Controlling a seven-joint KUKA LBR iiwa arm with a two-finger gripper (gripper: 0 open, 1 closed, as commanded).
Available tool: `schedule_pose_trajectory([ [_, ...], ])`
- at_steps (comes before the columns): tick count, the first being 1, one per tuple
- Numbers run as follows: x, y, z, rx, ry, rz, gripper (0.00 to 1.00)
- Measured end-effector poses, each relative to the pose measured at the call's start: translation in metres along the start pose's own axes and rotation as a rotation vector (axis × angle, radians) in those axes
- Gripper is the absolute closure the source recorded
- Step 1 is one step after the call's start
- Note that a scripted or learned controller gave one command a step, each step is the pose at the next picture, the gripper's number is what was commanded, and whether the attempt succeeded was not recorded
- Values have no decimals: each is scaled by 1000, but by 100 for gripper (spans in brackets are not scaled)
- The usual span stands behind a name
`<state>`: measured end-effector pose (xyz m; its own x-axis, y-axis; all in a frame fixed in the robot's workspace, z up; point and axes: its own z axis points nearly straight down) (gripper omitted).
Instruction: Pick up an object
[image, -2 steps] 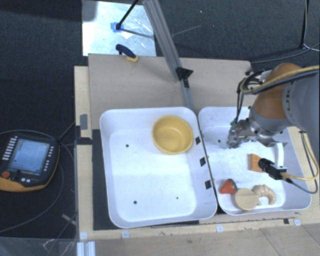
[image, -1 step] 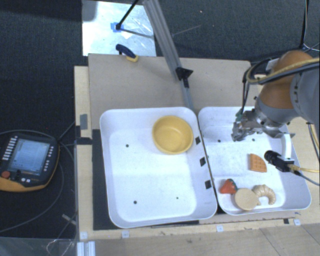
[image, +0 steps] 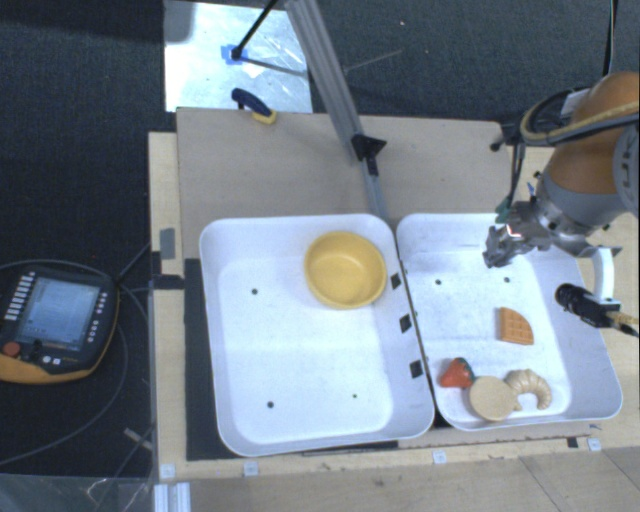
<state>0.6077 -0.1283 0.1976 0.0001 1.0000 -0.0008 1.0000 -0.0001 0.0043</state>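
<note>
Four small items in the right bin (image: 430, 300): orange waffle (image: 515, 326), red strawberry (image: 457, 373), round cracker (image: 493, 398), pale croissant (image: 530, 386). Gripper (image: 499, 247) above; opening cannot be told.

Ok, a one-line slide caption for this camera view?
Gripper hovers over the right bin, far from the waffle piece, strawberry, round cracker and croissant; yellow bowl sits left.

Two white bins on the desk (image: 280, 165)

The hand (image: 499, 247) hovers over the right bin (image: 440, 300), apparently empty; a yellow bowl (image: 345, 269) sits in the left bin (image: 240, 340).
</note>
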Motion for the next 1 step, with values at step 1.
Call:
schedule_pose_trajectory([
  [1,0,1,-34,1,0,-1,100],
])
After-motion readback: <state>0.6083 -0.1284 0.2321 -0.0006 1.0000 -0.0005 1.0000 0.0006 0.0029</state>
